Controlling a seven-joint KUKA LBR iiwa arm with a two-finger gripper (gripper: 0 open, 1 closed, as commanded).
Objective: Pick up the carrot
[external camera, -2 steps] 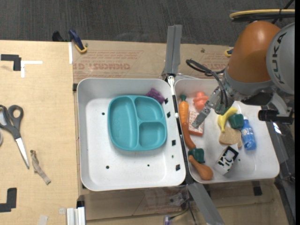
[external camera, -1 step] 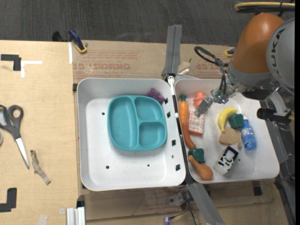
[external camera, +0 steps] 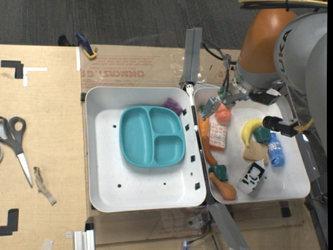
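A robotics lab test station is showing here. A large grey industrial arm with an orange band (external camera: 270,35) is reaching over two shallow white plastic bins (external camera: 101,155) sitting on a pale plywood desk (external camera: 39,119). Black tape markers (external camera: 13,67) and grey-handled scissors (external camera: 15,139) are lying alongside; dark carpet (external camera: 130,9) is covering the floor.

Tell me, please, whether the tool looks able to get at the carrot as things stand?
Probably yes. The tool hovers by the carrot's upper end, which lies along the right bin's left wall; that wall and the red-and-white packet crowd it.
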